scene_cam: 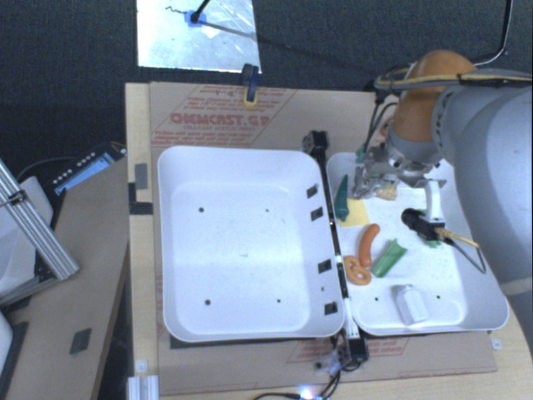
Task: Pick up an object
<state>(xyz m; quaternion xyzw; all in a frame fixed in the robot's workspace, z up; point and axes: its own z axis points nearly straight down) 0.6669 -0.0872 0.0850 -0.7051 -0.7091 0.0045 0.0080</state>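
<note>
The gripper (372,182) is hanging low over the far left corner of the right bin (479,302); whether it is gripping anything cannot be told. Lying near the bin's left wall are a dark green piece (341,197), a yellow piece (356,213), an orange sausage-shaped item (368,242) and a green block (388,258). A clean pick is probably requiring one isolated target, approached vertically and clear of the wall.

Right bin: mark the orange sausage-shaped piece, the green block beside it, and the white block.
orange sausage-shaped piece (368,242), camera view, mid-body.
green block (388,257), camera view, centre of its top face.
white block (410,302), camera view, middle of its top.
</note>
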